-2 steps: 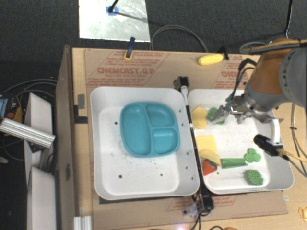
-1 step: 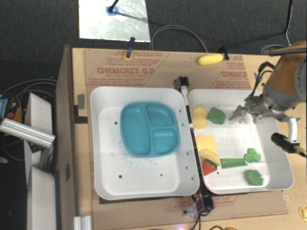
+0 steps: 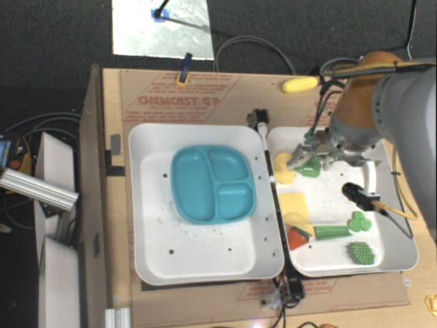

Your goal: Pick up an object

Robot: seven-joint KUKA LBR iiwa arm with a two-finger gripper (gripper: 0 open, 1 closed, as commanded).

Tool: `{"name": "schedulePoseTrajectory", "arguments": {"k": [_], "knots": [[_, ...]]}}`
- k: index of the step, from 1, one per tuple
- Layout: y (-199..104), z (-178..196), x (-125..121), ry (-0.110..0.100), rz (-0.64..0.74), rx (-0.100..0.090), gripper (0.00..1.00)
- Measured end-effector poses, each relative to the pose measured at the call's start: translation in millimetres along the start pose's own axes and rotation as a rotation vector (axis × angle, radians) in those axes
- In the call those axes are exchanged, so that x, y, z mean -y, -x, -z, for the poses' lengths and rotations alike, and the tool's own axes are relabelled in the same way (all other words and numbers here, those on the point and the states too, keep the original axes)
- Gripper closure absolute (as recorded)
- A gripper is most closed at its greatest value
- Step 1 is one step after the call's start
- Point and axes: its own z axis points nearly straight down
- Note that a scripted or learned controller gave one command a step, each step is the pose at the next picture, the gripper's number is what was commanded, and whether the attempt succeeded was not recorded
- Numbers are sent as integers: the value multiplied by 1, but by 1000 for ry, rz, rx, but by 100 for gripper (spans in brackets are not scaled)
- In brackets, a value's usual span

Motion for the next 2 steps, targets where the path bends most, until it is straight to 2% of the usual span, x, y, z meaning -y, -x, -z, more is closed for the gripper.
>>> {"name": "schedulePoseTrajectory", "arguments": {"k": [1, 2], "knots": [[-8, -21, -40, 2, -5, 3, 0], [12, -21, -5, -3, -12, 4, 0]]}}
